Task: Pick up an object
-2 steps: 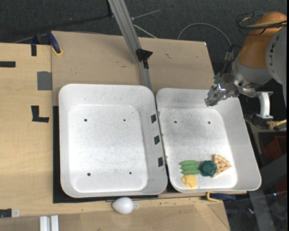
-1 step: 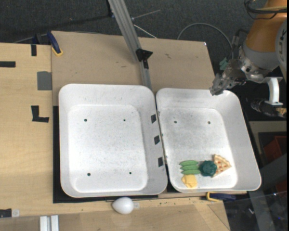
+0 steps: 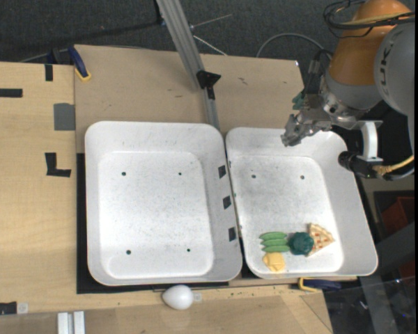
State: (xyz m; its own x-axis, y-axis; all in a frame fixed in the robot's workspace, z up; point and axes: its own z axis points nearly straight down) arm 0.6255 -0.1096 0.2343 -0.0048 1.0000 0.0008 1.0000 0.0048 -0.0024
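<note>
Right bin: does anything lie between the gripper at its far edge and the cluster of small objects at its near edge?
Nothing visible does. The gripper hangs over the far rim of the right bin; bare white floor runs from there to the small objects near the front edge.

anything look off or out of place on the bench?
One thing: a white egg-shaped object lies on the bench outside both bins, just past the near edge of the left bin. The other items, green pieces, a yellow piece and a waffle-patterned piece, sit clustered in the right bin.
</note>
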